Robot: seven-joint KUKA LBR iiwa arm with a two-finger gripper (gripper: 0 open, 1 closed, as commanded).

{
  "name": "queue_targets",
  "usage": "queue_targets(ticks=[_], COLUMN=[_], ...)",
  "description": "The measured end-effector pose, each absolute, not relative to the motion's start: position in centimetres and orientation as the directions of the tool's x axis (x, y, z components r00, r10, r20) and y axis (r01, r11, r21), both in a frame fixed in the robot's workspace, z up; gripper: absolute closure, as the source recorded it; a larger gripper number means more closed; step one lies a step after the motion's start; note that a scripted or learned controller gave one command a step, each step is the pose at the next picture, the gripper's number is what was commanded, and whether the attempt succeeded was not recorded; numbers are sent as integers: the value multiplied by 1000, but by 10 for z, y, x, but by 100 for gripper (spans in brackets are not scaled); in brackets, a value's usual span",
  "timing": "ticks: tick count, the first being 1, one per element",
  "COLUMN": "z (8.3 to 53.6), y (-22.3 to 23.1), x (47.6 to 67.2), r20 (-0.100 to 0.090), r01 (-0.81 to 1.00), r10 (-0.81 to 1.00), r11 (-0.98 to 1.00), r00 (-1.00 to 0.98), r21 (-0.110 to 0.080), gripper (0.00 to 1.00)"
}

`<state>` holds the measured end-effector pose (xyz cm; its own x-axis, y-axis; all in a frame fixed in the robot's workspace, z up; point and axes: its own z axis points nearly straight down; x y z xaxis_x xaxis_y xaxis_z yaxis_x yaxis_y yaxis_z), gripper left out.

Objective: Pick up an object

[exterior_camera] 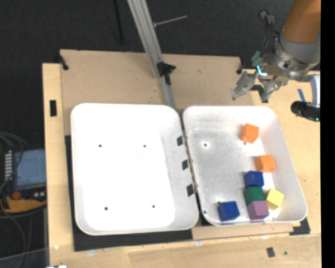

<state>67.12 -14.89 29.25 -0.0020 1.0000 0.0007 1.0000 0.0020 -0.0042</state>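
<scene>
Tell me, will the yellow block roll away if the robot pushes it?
Probably not: the yellow block looks like a flat-sided cube, so it should slide. It sits close to the purple block and bin wall, so it may jam or twist.

A slanted metal pole (148,35) stands behind the bins; cables (5,149) lie at far left.

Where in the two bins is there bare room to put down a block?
The left bin has a bare floor from wall to wall. The right bin is bare on its left half, beside the divider. Its right side is crowded: blocks cluster along the right wall.
</scene>
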Motion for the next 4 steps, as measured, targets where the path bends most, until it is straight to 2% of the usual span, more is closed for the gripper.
queue_targets(ticks=[1,2,3,4], z=[296,245,182,141], y=[-150,-149,-148,-151], x=[672,661,659,658], r20=[-3,-2,-2,-3], r01=[1000,1000,1000,1000], r10=[1000,1000,1000,1000], r11=[3,0,-2,-4], r00=[-3,0,2,4], r21=[0,-4,-5,-3], gripper=[0,0,0,0])
